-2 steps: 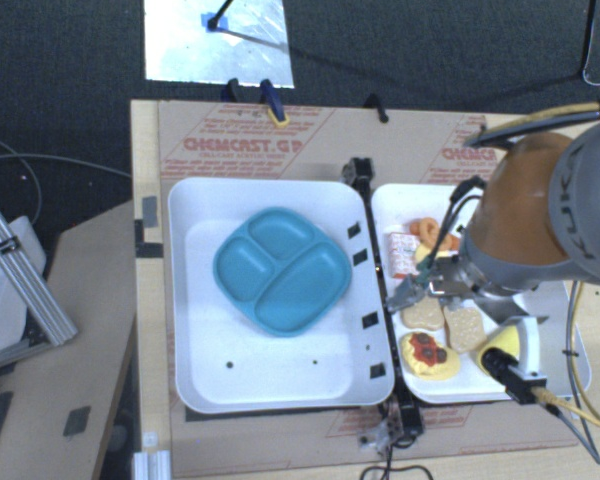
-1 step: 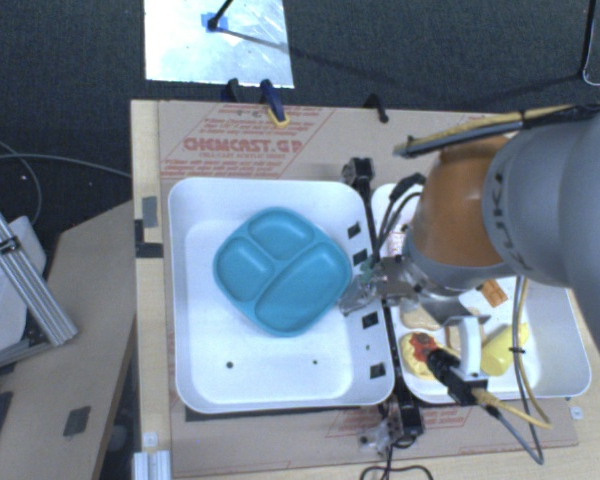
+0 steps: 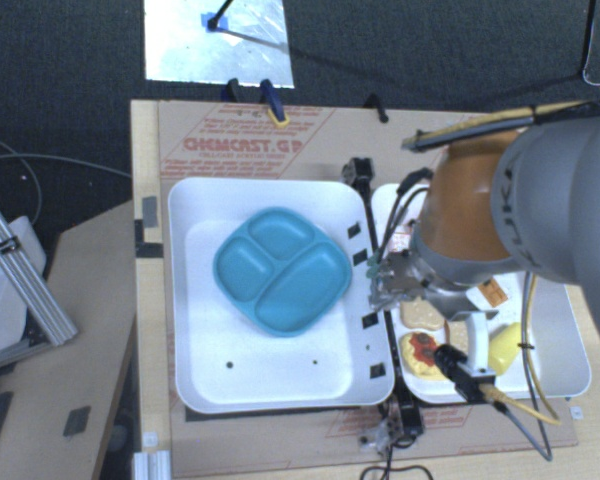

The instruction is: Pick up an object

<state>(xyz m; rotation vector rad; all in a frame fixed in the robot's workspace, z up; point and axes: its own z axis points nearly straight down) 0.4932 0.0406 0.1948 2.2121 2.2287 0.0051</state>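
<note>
My grey arm with its orange band (image 3: 470, 203) hangs over the right bin (image 3: 560, 368) and hides most of it. The gripper (image 3: 398, 286) points down at the bin's left side, just above a tan, bread-like piece (image 3: 423, 316). Below that lies a round red and yellow toy food (image 3: 420, 353). A yellow object (image 3: 504, 346) rests toward the bin's front right, and a small orange piece (image 3: 492, 294) peeks out by the arm. I see nothing lifted.
The left bin (image 3: 210, 368) holds a blue divided plate (image 3: 282, 270) near its middle. A black divider with clips (image 3: 372, 318) runs between the bins. Cables (image 3: 525, 423) trail off the arm over the right bin's front edge.
</note>
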